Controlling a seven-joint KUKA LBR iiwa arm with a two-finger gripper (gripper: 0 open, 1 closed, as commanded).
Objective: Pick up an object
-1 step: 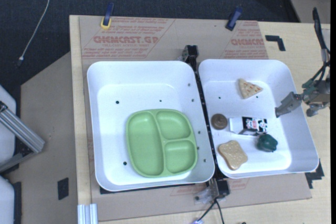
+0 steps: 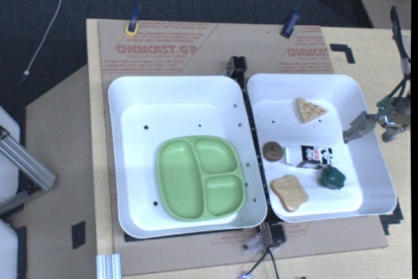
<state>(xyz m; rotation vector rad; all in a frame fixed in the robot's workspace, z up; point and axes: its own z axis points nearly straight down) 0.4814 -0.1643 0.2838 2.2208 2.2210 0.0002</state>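
The right bin (image 2: 366,202) holds several small objects. A tan wedge-shaped piece (image 2: 309,110) lies near the back. Toward the left wall rests a brown round disc (image 2: 272,152), and a small black-and-white packet (image 2: 316,155) lies in the middle. Beside the packet is a dark green lump (image 2: 332,178), with a tan toast-shaped piece (image 2: 289,193) at the front. My gripper (image 2: 373,123) hovers at the bin's right rim, to the right of the packet and apart from every object. Nothing is seen in it.
The left bin (image 2: 130,108) holds a light green divided plate (image 2: 199,176). A black clip (image 2: 237,65) joins the bins at the back. Blue and yellow clamps (image 2: 133,21) pin the cardboard sheet (image 2: 196,46) under the bins.
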